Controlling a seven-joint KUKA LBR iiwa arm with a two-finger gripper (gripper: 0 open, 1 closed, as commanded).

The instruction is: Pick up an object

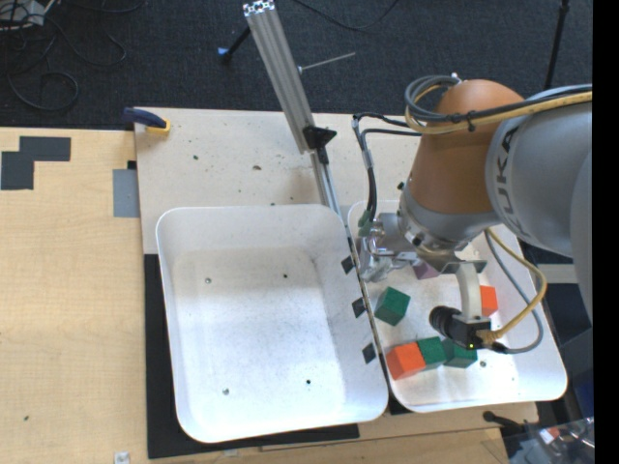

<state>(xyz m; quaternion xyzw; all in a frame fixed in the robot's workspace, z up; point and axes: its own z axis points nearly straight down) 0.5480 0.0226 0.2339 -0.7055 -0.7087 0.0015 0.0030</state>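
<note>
Looking down, you see the jaws (379, 249) hanging over the right bin (542, 375), near its left wall; you cannot tell how they stand. Just below them lies a green block (393, 305). Farther below sit an orange block (406, 359) and another green block (447, 353), touching.

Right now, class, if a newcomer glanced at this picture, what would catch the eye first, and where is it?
The big grey arm with its orange band dominates the right side, bending down over the right bin. Beneath it, bright blocks cluster in that bin: a green block near the divide, and an orange block close to the front edge. The large left bin fills the middle.
</note>
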